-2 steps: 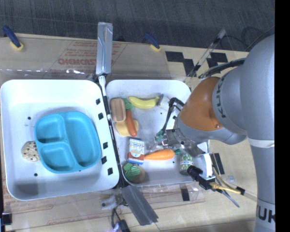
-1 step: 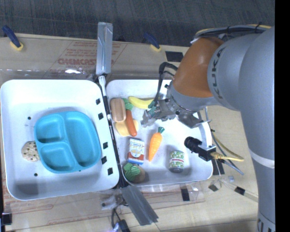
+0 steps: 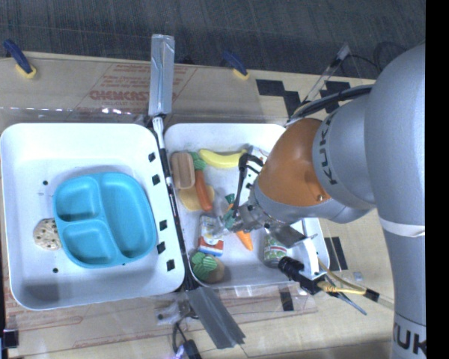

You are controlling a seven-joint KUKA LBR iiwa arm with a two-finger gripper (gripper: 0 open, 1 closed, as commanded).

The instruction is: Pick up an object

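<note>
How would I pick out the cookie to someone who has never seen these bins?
Look in the left white bin, which holds a blue sectioned plastic tray. At the tray's left edge lies a small round tan cookie with dark specks, the one loose item in that bin.

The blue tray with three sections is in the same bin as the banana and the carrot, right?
Not quite. The camera view shows the blue tray alone with a cookie in the left bin. The banana and the carrot lie in the right bin, where the arm reaches in.
</note>
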